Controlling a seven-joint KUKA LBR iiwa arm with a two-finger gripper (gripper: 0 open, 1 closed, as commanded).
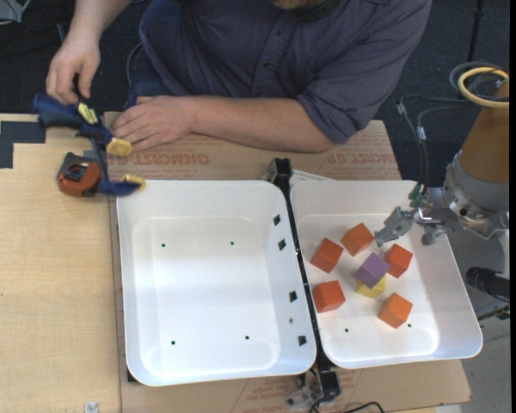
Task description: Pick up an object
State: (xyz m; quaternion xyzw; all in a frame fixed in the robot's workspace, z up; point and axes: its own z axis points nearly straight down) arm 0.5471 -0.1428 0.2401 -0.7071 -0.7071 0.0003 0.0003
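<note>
Above the right bin (464, 338), the claw (397, 228) hovers with fingers spread, gripping nothing. Just beneath sit a purple block (371, 270) atop a yellow one (369, 290), ringed by orange cubes (357, 238). Tight clustering could make the fingers jam or nudge neighbours aside. A man's hand (152, 123) rests beyond the left bin (129, 231).

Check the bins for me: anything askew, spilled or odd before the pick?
One thing stands out: the purple block sits tilted on top of the yellow block in the right bin, not flat on the floor. The orange blocks lie loose around it. A person's hand rests on the cardboard beyond the bins.
</note>
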